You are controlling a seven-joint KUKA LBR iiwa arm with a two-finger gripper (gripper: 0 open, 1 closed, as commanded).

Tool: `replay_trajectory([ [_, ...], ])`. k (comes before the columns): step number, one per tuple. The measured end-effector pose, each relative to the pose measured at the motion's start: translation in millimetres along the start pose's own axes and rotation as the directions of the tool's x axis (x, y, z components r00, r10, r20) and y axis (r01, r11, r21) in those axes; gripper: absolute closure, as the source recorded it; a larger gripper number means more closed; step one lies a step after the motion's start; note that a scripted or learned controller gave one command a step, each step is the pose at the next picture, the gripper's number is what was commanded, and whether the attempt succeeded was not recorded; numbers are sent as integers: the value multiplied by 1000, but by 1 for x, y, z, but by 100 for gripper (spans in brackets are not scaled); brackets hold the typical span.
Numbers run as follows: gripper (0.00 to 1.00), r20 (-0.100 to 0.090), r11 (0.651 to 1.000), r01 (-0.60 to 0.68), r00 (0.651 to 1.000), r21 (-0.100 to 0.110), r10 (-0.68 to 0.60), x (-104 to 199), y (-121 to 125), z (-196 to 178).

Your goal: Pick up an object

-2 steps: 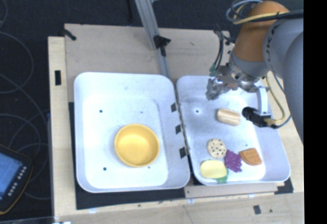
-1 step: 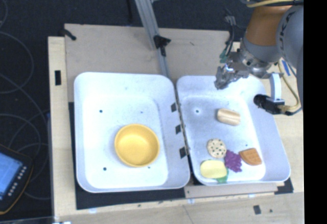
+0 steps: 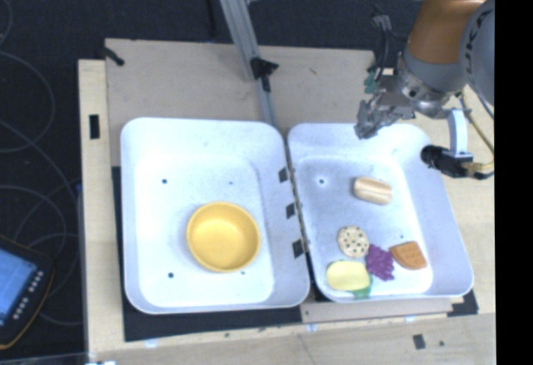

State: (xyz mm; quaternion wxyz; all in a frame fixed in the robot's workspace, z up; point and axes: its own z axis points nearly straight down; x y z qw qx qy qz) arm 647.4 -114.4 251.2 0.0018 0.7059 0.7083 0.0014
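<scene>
Right now, from the overhead camera, you see the arm (image 3: 445,17) reaching in from the right, its orange band above the grey wrist, with the gripper (image 3: 369,123) hanging over the far rim of the right bin (image 3: 437,213), near that bin's back left corner. You cannot tell the gripper's state from this angle, because its tip is a dark, blurred shape against the white plastic, and nothing shows between it and the bin. Your candidates for picking all lie in the right bin, well apart from the gripper. A tan bread roll (image 3: 372,190) sits alone around the middle of the bin. Nearer the front edge you find a cluster: a speckled round cookie (image 3: 353,242), a purple bunch of grapes (image 3: 381,262) just beside it, an orange-brown wedge (image 3: 409,256) to the right of the grapes, and a pale yellow piece (image 3: 347,276) with a bit of green at its lower edge, touching or nearly touching the grapes. In the left bin (image 3: 158,155) you have a yellow bowl (image 3: 222,236) standing upright, a little right of centre and toward the front. Both bins rest side by side on the light wooden bench (image 3: 166,72), and a grey metal bar (image 3: 236,13) slants down from the top of the view to the gap between the bins. At the lower left corner, off the bench, a handheld screen (image 3: 17,288) glows blue.
</scene>
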Motion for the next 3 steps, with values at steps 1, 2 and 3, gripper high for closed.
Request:
replay_trajectory([
  [1, 100, -1, 1000, 2, 1000, 5, -2, 48, -6, 11],
  [2, 100, -1, 1000, 3, 1000, 5, -3, 102, -18, 20],
  [3, 100, -2, 1000, 4, 1000, 5, -4, 154, -25, 25],
])
